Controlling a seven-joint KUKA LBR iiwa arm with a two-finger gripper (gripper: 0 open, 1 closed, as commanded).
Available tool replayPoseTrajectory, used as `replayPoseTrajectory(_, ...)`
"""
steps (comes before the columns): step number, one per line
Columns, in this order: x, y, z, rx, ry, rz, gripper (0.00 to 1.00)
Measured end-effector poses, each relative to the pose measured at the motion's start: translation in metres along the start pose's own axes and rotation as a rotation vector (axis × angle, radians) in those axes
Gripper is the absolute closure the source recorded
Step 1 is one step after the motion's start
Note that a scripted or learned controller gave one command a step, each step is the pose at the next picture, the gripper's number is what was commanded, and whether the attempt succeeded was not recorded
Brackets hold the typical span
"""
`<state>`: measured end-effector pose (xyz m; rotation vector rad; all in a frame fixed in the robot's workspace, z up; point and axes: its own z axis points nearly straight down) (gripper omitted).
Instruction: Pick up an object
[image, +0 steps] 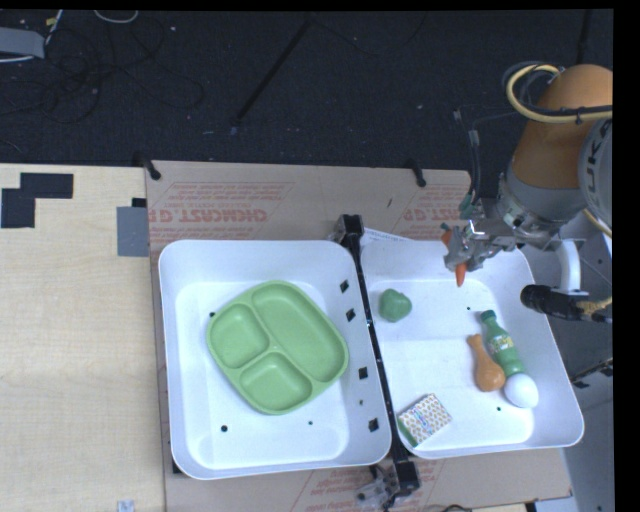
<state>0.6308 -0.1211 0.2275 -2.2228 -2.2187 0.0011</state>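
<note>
My gripper (463, 258) hangs over the back of the right bin (560, 425), near its far wall. A small orange-red piece (460, 273) pokes out below the fingertips, and the fingers are shut on it. It hangs above the bin floor. On the floor lie a green rounded lump (396, 305), a green bottle (498, 343), an orange-brown piece (487, 369), a white egg (521, 391) and a small patterned packet (424, 418).
The left bin (185, 300) holds a green divided plate (277, 345). A black divider (365, 340) runs between the bins. The grey and orange arm (560, 140) comes in from the right, with a black fitting (555, 298) at the right bin's edge.
</note>
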Motion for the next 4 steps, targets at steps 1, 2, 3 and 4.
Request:
replayPoseTrajectory(1, 0.051, -0.010, 0.010, 0.004, 0.002, -0.005, 1.00)
replayPoseTrajectory(2, 0.111, -0.027, 0.005, 0.004, 0.002, -0.006, 1.00)
replayPoseTrajectory(3, 0.166, -0.048, -0.004, 0.004, 0.002, -0.007, 1.00)
replayPoseTrajectory(4, 0.216, -0.061, -0.011, 0.004, 0.002, -0.008, 1.00)
